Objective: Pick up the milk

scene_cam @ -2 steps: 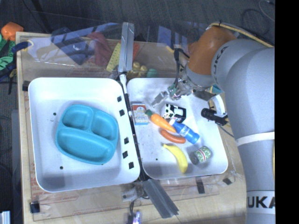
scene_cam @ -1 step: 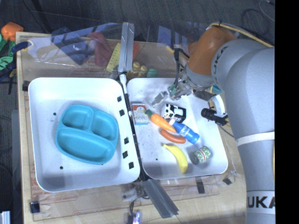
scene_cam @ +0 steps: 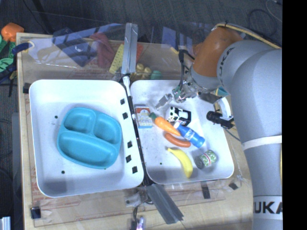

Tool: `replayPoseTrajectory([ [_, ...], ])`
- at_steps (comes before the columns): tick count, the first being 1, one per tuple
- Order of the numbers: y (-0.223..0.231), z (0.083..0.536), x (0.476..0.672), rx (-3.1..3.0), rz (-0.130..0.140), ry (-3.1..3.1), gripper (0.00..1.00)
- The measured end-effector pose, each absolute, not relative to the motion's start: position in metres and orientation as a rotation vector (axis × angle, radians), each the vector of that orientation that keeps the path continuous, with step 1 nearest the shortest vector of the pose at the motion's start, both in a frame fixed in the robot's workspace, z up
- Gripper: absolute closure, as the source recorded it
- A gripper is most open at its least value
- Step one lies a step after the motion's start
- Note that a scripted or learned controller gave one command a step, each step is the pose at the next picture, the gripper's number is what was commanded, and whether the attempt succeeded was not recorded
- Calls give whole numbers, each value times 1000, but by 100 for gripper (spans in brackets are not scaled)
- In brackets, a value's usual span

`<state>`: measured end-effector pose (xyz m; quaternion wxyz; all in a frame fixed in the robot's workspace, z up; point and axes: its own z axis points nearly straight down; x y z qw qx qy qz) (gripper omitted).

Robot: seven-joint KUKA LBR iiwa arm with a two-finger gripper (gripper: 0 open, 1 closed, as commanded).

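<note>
The milk [scene_cam: 179,114] is a small black-and-white cow-patterned carton lying in the right bin [scene_cam: 218,172], towards its back middle. My gripper [scene_cam: 175,96] hangs just behind and slightly left of the carton, close over the bin floor. Nothing shows in its grasp. The grey arm with its orange band [scene_cam: 213,51] comes down from the upper right.
Around the milk lie a carrot [scene_cam: 165,124], a blue bottle [scene_cam: 192,135], a hot dog [scene_cam: 176,139], a banana [scene_cam: 182,161] and a green can [scene_cam: 206,158]. A white box with a red label [scene_cam: 142,116] lies by the bin's left wall. The left bin holds a blue divided tray [scene_cam: 89,137].
</note>
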<state>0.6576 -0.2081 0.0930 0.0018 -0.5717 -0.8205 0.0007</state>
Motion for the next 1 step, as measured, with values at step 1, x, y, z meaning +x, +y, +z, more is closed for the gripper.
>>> replayPoseTrajectory([
  [1,-208,93,658,-1794,2,-2575,0],
])
